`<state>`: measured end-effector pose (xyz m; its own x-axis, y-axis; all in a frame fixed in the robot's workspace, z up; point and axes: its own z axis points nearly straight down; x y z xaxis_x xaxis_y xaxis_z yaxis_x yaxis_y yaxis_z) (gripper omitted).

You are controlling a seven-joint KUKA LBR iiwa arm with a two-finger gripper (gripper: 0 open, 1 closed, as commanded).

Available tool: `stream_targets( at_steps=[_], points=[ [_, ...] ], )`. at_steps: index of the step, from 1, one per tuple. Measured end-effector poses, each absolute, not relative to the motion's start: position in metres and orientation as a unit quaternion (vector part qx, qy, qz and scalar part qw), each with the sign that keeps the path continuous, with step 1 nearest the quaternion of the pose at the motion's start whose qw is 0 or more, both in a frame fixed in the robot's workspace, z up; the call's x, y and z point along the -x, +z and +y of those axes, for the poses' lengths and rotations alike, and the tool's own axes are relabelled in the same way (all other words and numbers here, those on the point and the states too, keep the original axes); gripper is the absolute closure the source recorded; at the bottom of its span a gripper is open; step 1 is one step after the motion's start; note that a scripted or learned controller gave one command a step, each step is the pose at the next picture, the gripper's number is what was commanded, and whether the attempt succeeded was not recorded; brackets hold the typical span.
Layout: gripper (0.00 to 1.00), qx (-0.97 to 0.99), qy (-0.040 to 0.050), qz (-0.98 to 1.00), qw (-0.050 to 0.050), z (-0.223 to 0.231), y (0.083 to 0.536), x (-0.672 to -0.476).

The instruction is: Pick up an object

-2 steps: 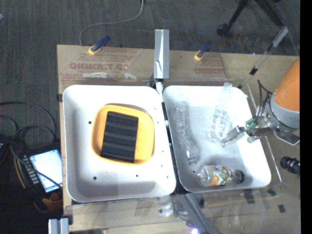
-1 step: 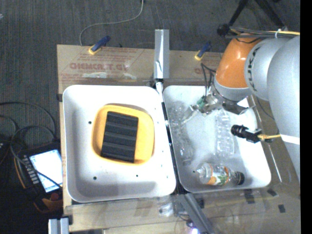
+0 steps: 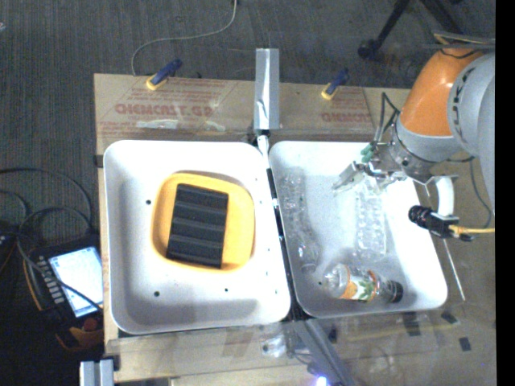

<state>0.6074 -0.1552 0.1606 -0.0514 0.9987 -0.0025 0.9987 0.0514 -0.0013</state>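
Dark carpet surrounds a cardboard-topped tabletop [image 3: 185,107] carrying two white bins side by side. Inside the left bin [image 3: 129,240] a yellow tray [image 3: 165,207] holds a black ribbed block [image 3: 197,225].

Work is over the right bin [image 3: 426,284], where the arm [image 3: 447,103] reaches in from the right and the hand [image 3: 372,166] hangs at the upper part of that bin. Directly below the hand, toward the near wall, lies a clear plastic bottle [image 3: 370,223], its long axis running roughly up and down the view, so the top end sits just beside or under the fingertips. Whether the hand touches it, or is clenched or released, I cannot tell: the fingers blur into the bottle's clear plastic.

A second clear piece [image 3: 294,211] lies along the bin's left wall, hard to make out against the white. Near the front wall a small bottle [image 3: 362,284] with an orange label lies on its side, long axis left to right, well apart from the hand. The clear bottle is the nearest candidate, I judge.
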Motion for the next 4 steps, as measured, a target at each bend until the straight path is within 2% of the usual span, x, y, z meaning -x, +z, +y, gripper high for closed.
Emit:
stream_targets(
  at_steps=[1, 2, 3, 4],
  points=[
    [0.00, -0.654, 0.0002, 0.757, 0.000, -0.201, 0.118, -0.600],
    [0.00, -0.614, 0.0092, 0.789, 0.019, -0.202, 0.103, -0.570],
    [1.00, -0.613, 0.0108, 0.790, 0.019, -0.200, 0.112, -0.571],
    [1.00, -0.627, -0.0001, 0.779, 0.000, -0.163, 0.186, -0.573]
  ],
)
